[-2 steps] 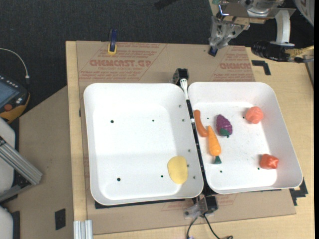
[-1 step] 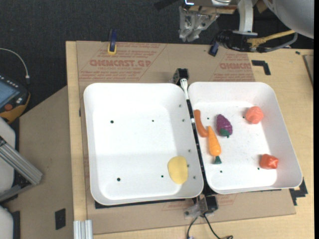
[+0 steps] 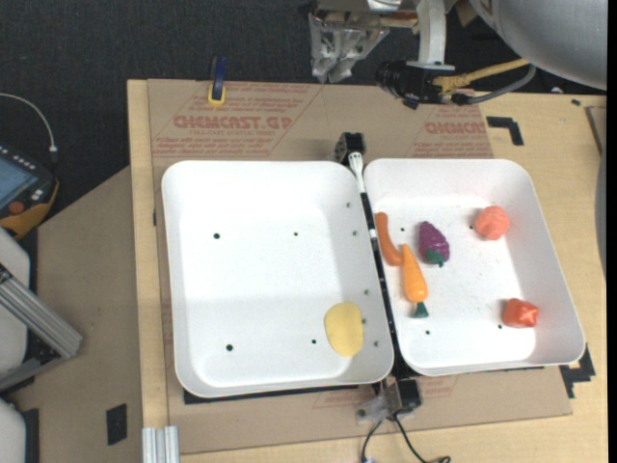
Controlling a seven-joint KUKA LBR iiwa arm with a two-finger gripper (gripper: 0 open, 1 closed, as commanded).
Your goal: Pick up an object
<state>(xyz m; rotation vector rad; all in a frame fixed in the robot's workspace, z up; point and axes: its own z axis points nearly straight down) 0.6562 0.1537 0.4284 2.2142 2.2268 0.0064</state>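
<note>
My gripper (image 3: 337,54) hangs high at the top of the camera view, above the cardboard behind the bins, with nothing between its translucent fingers. In the right bin (image 3: 540,258) lie an orange carrot (image 3: 414,278), a thin orange curved piece (image 3: 387,240), a purple eggplant (image 3: 433,241), a pink-orange round fruit (image 3: 491,222) and a red piece (image 3: 520,313). A yellow potato-like lump (image 3: 344,328) rests in the left bin (image 3: 251,268) near its front right corner.
Both bins sit on a cardboard sheet (image 3: 260,114). A black clamp (image 3: 350,148) joins them at the back and another (image 3: 400,394) at the front. A blue-yellow clip (image 3: 218,83) stands at the cardboard's back left. Cables (image 3: 472,75) trail near the wrist.
</note>
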